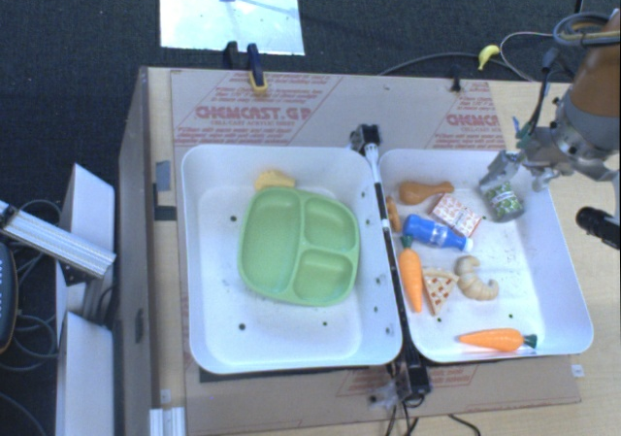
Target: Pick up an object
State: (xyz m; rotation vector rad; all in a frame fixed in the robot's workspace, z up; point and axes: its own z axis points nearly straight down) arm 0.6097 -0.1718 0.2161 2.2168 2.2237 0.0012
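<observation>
Dark carpet surrounds a tabletop [291, 99] covered by a printed protective sheet, carrying two shallow white bins. At centre left, the left white bin [218, 327] holds a light green compartment tray [299, 246] with a small yellow piece [275, 179] touching its upper edge. At right, the right white bin [563, 298] holds a brown toy drumstick [425, 192], a red-and-white box [456, 215], a blue bottle [435, 231], two orange carrots [411, 279] [497, 338], a pizza slice [440, 288] and a beige croissant-like piece [473, 279]. The hand [506, 193] hangs over that bin's upper right part, pinching a small round green-speckled object [505, 202] between its fingers, just above the bin floor.
</observation>
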